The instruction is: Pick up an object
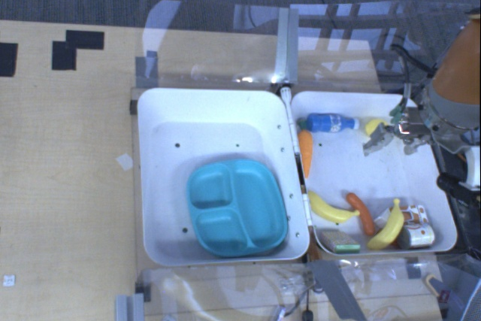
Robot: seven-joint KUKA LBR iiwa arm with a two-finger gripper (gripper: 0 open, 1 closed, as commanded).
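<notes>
Hand (pixel 392 137) hovers over the right bin (pixel 451 237), fingers spread wide, nothing between them, so no pick yet. Closest candidates are the small yellow object (pixel 373 125) and blue bottle (pixel 329 122) at the bin's far end; descent, grasp and lift all remain.

The surface (pixel 68 162) is pale tan wood with black blocks near its far left edge. Both bins (pixel 161 162) are white. A turquoise divided plate (pixel 237 207) lies in the left one. The right bin (pixel 421 184) shows a blue bottle (pixel 329 122) with a white cap, an orange carrot (pixel 305 152), two yellow bananas (pixel 331 208), a red-orange sausage (pixel 361 213) and a green-topped box (pixel 340 240). The arm's band (pixel 460 68) is orange.
</notes>
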